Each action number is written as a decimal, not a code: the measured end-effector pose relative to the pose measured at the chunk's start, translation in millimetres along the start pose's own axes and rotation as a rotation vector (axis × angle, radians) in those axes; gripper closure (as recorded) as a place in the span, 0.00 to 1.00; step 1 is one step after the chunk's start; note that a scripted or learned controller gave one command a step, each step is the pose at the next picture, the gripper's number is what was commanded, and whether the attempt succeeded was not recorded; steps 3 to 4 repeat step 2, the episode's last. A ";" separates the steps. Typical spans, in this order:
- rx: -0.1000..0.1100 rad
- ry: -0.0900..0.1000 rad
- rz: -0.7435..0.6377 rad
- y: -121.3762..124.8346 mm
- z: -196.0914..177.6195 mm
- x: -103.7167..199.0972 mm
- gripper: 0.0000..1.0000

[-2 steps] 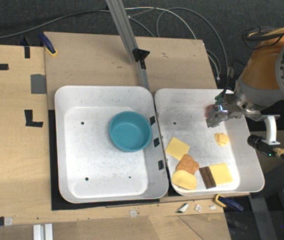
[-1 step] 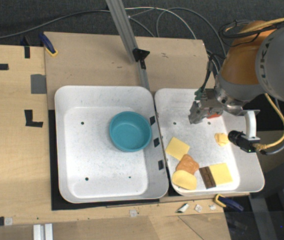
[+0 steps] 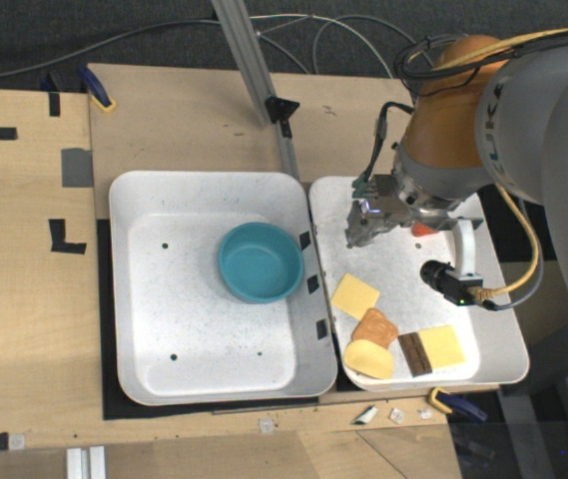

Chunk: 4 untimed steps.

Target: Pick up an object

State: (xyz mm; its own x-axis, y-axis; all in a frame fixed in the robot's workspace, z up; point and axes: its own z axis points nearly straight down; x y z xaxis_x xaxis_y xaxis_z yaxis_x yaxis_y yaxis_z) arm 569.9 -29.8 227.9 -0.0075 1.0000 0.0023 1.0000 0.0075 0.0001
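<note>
My gripper [image 3: 361, 230] hangs over the upper left part of the right bin [image 3: 499, 367], pointing down and to the left. Below it lie a flat yellow block [image 3: 354, 295], an orange-brown piece [image 3: 375, 326], a rounded yellow piece [image 3: 368, 359] and a yellow block with a dark brown strip [image 3: 430, 348] along its left side. A small red-orange thing [image 3: 422, 230] peeks out from under the wrist. Nothing shows between the fingers. A teal bowl [image 3: 260, 261] sits in the left bin [image 3: 154, 208].
A slanted grey metal post [image 3: 249, 58] stands behind the left bin. Cables [image 3: 293, 28] run across the dark floor at the back. Blue and yellow clamps [image 3: 97, 88] hold the bench board at the upper left and lower right corners.
</note>
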 end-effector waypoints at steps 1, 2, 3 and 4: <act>0.004 -0.001 0.001 1.8 11.1 51.4 1.00; 0.002 -0.001 -0.001 10.1 13.9 113.6 1.00; 0.002 -0.001 -0.001 10.1 13.9 113.6 1.00; 0.002 -0.001 -0.001 10.1 13.9 113.6 1.00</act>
